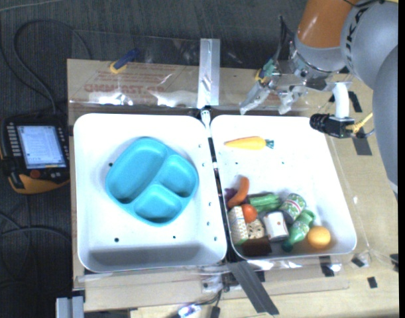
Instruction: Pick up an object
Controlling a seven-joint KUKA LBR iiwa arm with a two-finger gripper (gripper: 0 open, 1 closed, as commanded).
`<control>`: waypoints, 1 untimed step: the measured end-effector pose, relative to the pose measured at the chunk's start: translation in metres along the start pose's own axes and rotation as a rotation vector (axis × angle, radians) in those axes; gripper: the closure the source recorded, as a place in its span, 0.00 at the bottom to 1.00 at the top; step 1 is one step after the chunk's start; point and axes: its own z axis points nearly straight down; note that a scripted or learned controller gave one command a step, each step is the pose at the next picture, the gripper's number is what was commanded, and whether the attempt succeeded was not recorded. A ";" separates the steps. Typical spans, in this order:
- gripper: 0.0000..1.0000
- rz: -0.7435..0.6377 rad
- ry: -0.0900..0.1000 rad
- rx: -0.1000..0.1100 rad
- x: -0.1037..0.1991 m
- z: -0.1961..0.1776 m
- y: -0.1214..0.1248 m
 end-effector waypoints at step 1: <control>0.00 -0.012 0.000 0.003 -0.019 0.092 -0.032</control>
